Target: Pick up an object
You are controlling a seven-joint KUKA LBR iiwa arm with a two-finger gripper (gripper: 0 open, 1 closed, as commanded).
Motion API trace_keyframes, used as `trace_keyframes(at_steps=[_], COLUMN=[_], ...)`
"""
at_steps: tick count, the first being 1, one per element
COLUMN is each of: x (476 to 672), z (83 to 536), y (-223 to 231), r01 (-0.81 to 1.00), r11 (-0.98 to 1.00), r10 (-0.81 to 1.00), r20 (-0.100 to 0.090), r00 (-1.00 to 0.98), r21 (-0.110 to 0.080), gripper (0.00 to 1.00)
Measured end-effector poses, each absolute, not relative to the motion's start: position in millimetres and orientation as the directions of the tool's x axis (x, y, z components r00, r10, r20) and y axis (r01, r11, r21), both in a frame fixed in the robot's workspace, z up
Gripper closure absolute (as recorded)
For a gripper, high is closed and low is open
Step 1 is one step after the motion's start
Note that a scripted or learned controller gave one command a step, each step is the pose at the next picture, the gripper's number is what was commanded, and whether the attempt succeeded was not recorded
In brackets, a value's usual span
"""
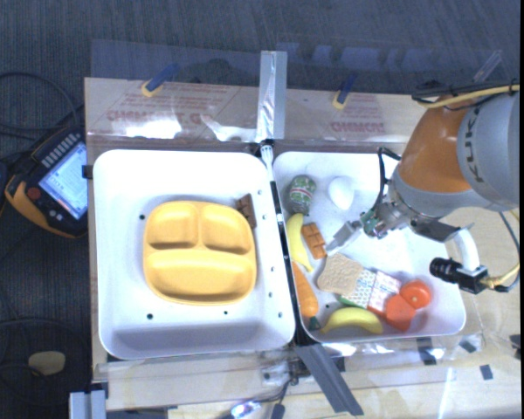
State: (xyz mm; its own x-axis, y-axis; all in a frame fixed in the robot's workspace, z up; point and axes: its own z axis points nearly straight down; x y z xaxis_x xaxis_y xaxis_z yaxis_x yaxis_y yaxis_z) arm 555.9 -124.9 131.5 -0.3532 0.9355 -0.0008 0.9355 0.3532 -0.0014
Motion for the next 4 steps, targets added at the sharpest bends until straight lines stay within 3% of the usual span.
trace_keyframes(at_steps=[1, 2, 3, 4], x=[556.0, 541.2, 515.2, 516.4], z=[216, 90, 90, 101], y=[-123, -109, -106, -104], r01=[0.871, 0.814, 0.897, 0.897], r11=[0.491, 0.581, 0.441, 0.442], r10=[0.871, 0.814, 0.897, 0.897], r20=[0.0, -0.009, -0.01, -0.006], r00=[-0.491, -0.58, -0.441, -0.442], r21=[0.0, 0.009, 0.016, 0.019], gripper=[0.0, 0.0, 0.0, 1.0])
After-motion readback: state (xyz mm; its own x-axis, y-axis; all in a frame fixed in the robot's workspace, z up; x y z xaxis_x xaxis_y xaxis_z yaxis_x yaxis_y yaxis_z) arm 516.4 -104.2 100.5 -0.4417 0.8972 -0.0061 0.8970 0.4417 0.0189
